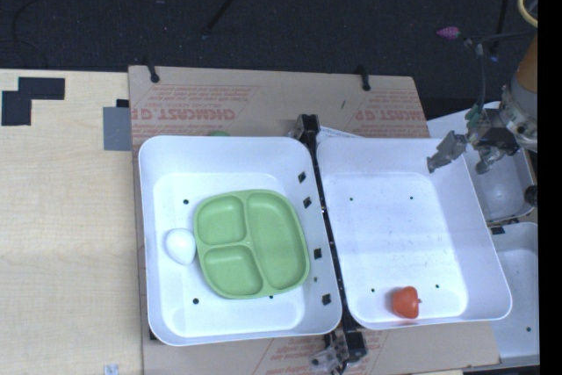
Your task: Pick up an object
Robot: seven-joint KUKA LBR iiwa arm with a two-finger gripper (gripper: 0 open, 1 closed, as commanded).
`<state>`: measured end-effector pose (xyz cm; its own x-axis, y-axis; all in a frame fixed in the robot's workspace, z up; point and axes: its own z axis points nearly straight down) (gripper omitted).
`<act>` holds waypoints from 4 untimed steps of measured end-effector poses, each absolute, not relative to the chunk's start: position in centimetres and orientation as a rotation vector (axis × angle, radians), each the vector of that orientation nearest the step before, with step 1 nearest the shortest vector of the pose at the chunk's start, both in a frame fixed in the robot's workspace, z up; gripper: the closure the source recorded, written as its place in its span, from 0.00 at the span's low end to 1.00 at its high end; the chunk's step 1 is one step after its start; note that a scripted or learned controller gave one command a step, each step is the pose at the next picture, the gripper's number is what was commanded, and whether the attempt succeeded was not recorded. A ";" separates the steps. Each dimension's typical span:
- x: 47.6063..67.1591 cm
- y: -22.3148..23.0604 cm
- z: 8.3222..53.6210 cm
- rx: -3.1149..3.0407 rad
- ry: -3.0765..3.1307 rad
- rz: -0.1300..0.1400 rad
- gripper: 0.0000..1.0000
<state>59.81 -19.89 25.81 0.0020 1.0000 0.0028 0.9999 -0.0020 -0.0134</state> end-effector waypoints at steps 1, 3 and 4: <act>60.0 -19.9 26.5 -2.221 -2.221 0.001 0.00; 58.4 -18.9 14.8 -2.216 -2.217 0.005 0.00; 58.4 -18.8 10.5 -2.219 -2.216 0.005 0.00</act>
<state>58.42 -18.81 10.54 0.0015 1.0000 0.0020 1.0000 -0.0015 -0.0061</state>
